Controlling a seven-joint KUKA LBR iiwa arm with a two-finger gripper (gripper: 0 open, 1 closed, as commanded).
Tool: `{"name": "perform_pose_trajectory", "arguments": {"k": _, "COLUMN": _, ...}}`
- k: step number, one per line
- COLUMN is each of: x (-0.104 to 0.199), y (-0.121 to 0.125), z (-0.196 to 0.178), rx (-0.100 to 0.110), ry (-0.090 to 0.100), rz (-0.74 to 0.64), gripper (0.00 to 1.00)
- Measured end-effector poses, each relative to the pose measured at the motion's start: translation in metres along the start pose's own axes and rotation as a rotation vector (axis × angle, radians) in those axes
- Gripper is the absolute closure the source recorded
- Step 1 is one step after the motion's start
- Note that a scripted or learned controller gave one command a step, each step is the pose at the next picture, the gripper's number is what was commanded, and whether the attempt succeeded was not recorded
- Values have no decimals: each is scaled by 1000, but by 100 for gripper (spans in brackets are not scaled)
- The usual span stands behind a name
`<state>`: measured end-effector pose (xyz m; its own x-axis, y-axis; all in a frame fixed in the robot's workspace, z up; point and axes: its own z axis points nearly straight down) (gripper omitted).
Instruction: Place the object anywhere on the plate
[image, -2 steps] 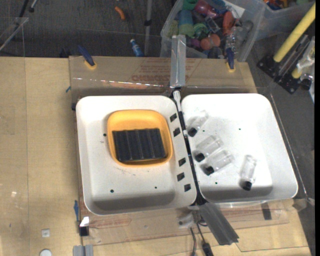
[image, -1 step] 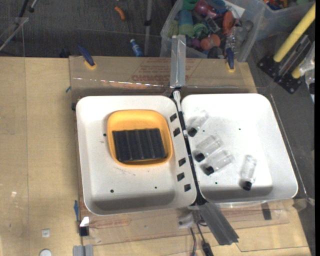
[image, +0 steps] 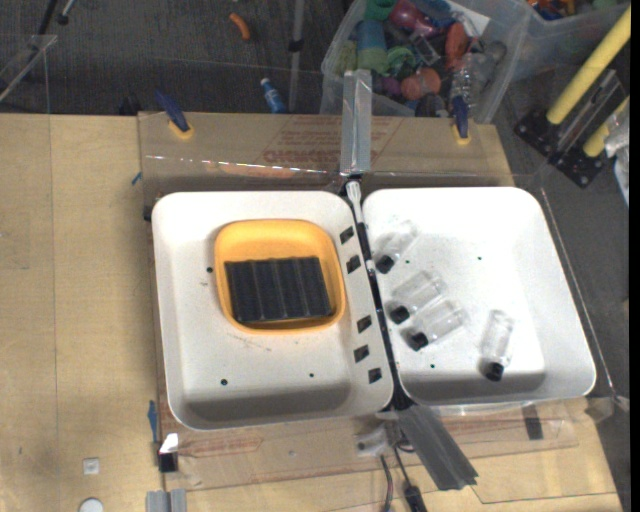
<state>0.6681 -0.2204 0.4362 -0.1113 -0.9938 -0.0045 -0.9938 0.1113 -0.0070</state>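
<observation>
Plate (image: 275, 232): orange, squarish with rounded corners, seated in left bin (image: 180, 300), toward the inner side near the divider (image: 352, 262).

Dark ribbed block (image: 278, 288): flat on the plate, inside the rim, covering most of the plate floor. Ribs running front to back. Orange rim visible on all four sides of the block, widest along the far edge.

Claw state: cannot tell.

Right bin (image: 510, 250): white, shallow, holding four clear vials with black caps, all lying on their sides.
- First vial (image: 393, 243): nearest the far corner, close to the divider, cap toward the divider.
- Second vial (image: 415, 297): below the first, tilted the same way.
- Third vial (image: 437, 325): just beside the second, nearly parallel; touching or not, cannot tell.
- Fourth vial (image: 495, 340): apart from the other three, toward the near right corner, cap pointing at the front wall.

Divider: raised seam between the two bins, marked with a row of small black tabs on the left bin's edge.

Bench (image: 70, 300): pale wood, bearing both bins side by side. Blue clamps (image: 178, 120) at the far edge of the sheet under the bins. Clear crate of coloured toys (image: 420, 40) beyond the bench.
</observation>
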Motion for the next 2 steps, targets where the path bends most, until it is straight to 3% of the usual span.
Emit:
{"name": "perform_pose_trajectory", "arguments": {"k": 1, "x": 0, "y": 0, "z": 1, "rx": -2, "ry": -1, "rz": -388, "gripper": 100}}
{"name": "perform_pose_trajectory", "arguments": {"k": 2, "x": -5, "y": 1, "z": 1, "rx": -5, "ry": -2, "rz": -558, "gripper": 100}}
